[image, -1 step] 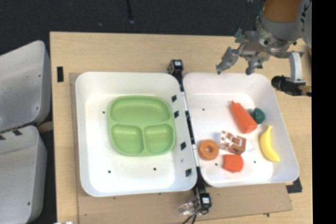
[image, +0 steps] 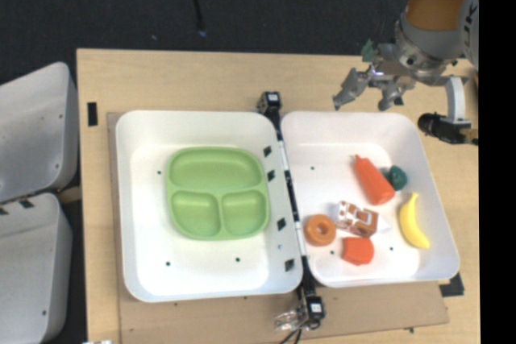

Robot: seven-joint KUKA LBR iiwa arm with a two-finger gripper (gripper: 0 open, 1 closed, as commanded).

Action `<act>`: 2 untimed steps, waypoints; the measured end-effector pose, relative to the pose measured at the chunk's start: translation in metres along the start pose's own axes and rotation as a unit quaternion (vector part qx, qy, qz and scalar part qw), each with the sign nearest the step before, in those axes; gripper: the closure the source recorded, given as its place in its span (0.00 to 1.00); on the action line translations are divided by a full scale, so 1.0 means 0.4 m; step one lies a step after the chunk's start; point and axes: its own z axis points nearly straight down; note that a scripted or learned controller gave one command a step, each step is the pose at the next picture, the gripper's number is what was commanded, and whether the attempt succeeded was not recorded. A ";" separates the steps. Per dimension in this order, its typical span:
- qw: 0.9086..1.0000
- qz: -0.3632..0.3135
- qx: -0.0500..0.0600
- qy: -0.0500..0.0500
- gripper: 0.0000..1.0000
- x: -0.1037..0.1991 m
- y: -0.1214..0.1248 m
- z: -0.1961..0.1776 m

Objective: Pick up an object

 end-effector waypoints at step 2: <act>1.000 0.001 0.003 -0.001 0.00 -0.012 -0.014 0.245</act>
